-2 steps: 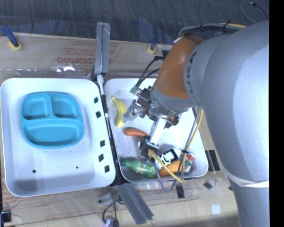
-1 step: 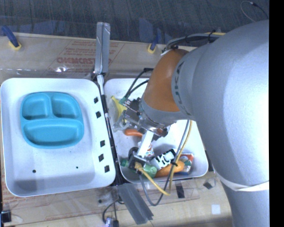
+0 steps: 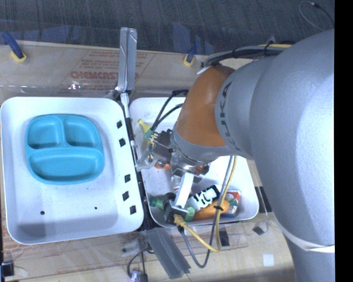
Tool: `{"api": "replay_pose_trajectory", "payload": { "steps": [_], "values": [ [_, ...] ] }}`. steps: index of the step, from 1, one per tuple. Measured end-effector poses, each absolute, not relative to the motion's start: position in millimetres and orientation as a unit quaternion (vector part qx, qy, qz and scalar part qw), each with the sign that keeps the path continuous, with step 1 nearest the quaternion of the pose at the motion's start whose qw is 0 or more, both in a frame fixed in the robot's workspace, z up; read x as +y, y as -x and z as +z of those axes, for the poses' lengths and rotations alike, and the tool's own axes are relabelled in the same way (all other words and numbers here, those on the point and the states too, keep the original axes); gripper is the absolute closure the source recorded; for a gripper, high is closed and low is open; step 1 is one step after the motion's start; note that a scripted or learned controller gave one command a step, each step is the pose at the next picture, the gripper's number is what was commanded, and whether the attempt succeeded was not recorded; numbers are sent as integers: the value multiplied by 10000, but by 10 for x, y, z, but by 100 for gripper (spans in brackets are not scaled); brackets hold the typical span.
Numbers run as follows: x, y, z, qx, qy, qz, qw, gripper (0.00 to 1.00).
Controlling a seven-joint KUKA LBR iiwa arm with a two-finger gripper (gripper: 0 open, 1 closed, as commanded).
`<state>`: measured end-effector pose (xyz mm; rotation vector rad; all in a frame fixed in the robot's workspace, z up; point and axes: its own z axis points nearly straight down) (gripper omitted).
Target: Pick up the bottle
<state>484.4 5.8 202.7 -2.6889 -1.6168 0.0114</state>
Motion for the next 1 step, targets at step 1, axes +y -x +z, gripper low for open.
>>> {"api": "replay_pose_trajectory", "payload": {
  "steps": [1],
  "values": [
    [-678,-4762,1884,-4569,8895,38,24,0]
  ]
}}
